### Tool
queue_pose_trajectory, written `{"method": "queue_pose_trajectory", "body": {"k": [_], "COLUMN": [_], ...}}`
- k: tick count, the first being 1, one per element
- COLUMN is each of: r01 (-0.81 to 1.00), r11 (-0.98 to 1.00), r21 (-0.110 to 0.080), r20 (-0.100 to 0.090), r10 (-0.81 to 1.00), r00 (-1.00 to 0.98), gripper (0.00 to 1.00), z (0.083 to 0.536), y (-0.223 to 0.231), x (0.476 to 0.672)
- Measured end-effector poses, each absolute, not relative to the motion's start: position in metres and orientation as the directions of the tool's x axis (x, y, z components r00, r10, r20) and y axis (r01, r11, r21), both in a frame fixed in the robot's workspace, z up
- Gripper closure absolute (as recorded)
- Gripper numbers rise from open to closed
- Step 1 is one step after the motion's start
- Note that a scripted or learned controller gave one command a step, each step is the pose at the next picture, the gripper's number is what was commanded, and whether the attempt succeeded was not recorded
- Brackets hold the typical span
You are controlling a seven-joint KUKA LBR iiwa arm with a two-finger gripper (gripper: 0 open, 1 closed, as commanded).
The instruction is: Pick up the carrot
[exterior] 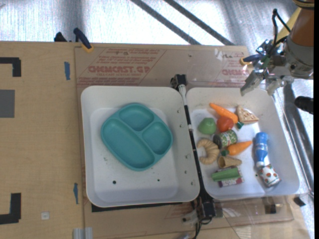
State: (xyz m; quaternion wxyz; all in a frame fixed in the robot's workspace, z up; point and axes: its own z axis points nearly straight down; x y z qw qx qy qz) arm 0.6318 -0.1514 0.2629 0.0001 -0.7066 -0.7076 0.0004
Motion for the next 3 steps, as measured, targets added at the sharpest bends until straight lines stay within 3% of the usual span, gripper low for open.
{"method": "queue_pose_trajectory", "body": {"k": [1, 2, 3], "r01": [0.986, 0.974, 0.980], "r11": [0.164, 0.225, 0.198], "r21": [-0.007, 0.010, 0.009], "r20": [0.003, -0.005, -0.003], "r10": [0.986, 0.974, 0.980], "r00": [-0.164, -0.225, -0.198], "gripper": [0.00, 0.00, 0.00], "z": [0.163, 0.099, 0.089], "y": [-0.116, -0.110, -0.102], "x": [0.647, 0.652, 0.620]}}
